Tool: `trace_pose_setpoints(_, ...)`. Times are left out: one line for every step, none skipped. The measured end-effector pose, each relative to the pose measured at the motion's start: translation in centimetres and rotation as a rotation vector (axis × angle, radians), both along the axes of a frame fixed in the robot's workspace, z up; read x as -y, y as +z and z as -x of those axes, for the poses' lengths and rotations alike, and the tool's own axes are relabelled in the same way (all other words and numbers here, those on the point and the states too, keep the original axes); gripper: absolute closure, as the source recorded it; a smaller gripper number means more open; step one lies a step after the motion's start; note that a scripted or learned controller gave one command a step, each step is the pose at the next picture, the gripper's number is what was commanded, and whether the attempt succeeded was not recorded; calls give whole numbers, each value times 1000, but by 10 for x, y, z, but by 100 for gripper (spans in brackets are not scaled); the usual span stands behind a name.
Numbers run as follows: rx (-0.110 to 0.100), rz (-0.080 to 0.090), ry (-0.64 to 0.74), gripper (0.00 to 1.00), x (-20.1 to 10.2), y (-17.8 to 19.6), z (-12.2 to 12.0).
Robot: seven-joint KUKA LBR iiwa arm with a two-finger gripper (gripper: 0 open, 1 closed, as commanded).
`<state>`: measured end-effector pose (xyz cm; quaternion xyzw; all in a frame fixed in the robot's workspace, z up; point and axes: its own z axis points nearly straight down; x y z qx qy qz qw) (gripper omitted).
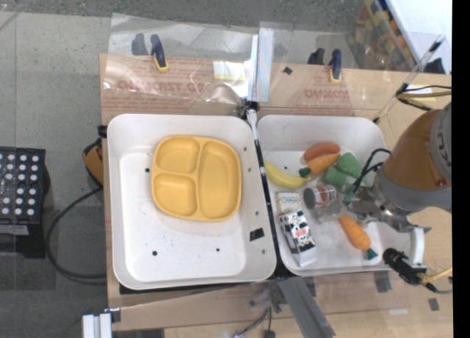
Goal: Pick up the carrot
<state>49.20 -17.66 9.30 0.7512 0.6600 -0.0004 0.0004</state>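
Observation:
An orange carrot [356, 234] with a green stub at its lower end lies near the front right of the right bin [290, 129]. My gripper [361, 203] hangs just above and behind this carrot, close to it, and its dark parts blend with the cables. A second orange carrot-like piece [321, 162] with a green tip lies toward the back of the same bin, under another orange piece [322, 150]. The arm's orange band [420, 154] rises at the right.
The right bin also holds a banana [285, 176], a green toy [342, 168], a small can [320, 196] and a cow-print carton [297, 233]. A yellow divided plate [197, 178] sits in the left bin [132, 256]. A metal divider [261, 175] separates the bins.

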Motion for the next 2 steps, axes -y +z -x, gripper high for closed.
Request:
trace_pose_setpoints(-1, 2, -3, 100, 1, 9, 1)
trace_pose_setpoints(-4, -1, -38, 100, -70, 91, 13)
